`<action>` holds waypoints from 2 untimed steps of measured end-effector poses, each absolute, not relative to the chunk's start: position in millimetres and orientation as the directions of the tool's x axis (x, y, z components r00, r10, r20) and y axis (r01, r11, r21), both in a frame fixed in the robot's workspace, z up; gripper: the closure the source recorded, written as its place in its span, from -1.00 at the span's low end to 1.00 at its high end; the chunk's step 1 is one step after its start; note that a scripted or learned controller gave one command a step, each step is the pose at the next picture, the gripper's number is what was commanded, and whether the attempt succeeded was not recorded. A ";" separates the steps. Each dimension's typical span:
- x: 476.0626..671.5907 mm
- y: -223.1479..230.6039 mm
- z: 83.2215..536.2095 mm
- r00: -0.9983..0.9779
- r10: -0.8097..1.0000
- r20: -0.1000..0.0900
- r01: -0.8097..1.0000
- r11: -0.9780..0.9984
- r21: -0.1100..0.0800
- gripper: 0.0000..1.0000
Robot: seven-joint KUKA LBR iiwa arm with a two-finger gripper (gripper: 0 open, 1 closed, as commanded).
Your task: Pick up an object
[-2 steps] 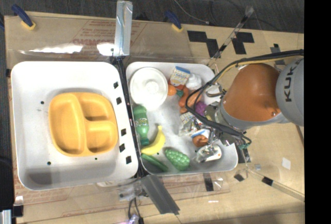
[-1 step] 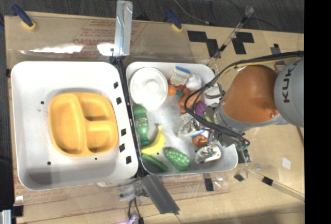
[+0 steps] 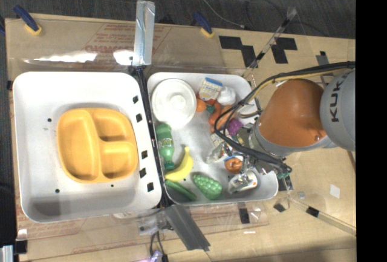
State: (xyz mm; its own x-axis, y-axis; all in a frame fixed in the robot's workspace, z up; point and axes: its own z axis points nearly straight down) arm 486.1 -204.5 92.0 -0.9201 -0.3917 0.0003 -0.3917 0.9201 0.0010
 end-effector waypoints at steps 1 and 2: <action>495.2 -207.9 92.2 -0.888 -0.460 -0.002 -0.460 0.888 0.000 -1.00; 499.5 -206.3 91.8 -0.845 -0.534 -0.003 -0.534 0.845 0.002 -1.00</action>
State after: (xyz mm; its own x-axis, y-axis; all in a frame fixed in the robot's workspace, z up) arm 499.5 -206.3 91.8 -0.8453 -0.5343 -0.0031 -0.5343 0.8453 0.0017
